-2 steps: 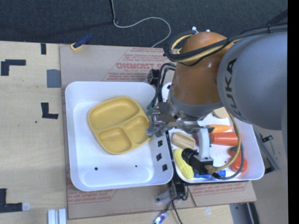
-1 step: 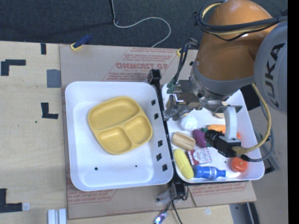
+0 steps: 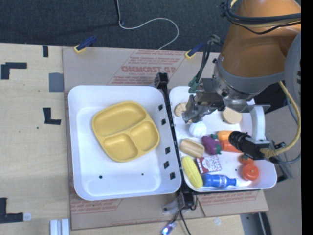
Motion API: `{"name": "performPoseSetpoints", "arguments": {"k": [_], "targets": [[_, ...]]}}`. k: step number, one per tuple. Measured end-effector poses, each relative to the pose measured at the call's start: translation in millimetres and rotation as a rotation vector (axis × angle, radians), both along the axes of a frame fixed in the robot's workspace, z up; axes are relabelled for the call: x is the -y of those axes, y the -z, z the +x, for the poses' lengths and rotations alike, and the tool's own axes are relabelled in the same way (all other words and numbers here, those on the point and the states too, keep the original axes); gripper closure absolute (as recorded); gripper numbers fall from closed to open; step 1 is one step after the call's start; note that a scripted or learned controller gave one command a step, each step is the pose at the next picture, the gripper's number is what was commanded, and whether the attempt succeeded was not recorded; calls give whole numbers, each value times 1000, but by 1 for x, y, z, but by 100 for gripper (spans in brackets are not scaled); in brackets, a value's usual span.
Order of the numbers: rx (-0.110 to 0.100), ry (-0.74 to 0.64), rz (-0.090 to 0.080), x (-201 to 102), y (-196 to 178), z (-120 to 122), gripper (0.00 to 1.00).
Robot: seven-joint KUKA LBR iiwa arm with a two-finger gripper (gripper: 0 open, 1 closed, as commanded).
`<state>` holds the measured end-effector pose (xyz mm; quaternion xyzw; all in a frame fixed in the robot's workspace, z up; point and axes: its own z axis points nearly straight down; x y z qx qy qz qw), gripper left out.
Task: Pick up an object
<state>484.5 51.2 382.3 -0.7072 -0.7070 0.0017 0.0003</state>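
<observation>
Two white bins sit side by side on the counter (image 3: 39, 131). The left bin (image 3: 83, 180) holds only a yellow divided plate (image 3: 126, 130), which lies a little tilted in the middle. The right bin (image 3: 266, 180) is crowded with small play-food things.

The hand (image 3: 191, 112) hangs low over the far left part of the right bin, just above a small white ball (image 3: 198, 129) and beside a round tan piece (image 3: 180, 109) near the bin's wall. How the hand stands I cannot tell, because the dark parts run together from this angle, and no object is seen inside it.

In my judgement the step in hand is the descent for a grasp, and the white ball seems to be the likely target (it is the nearest thing under the hand). To do it well, the hand should come straight down and be centred over the ball. A round thing can roll away if it is touched on one side first. The bin wall on the left is close, so there is little room on that side.

The other things in the right bin: a hot dog bun (image 3: 191, 147), a purple grape bunch (image 3: 211, 144), a corn cob (image 3: 191, 172), a blue bottle (image 3: 219, 181), a red-and-white packet (image 3: 211, 165), a carrot (image 3: 228, 136), a red tomato (image 3: 250, 172) and a pale round cookie (image 3: 231, 115). They lie close together, several touching.
</observation>
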Motion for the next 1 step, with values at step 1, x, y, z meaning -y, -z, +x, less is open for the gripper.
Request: {"name": "performPoseSetpoints", "arguments": {"k": [1], "targets": [[7, -5, 2, -27, -87, 1, 100]]}}
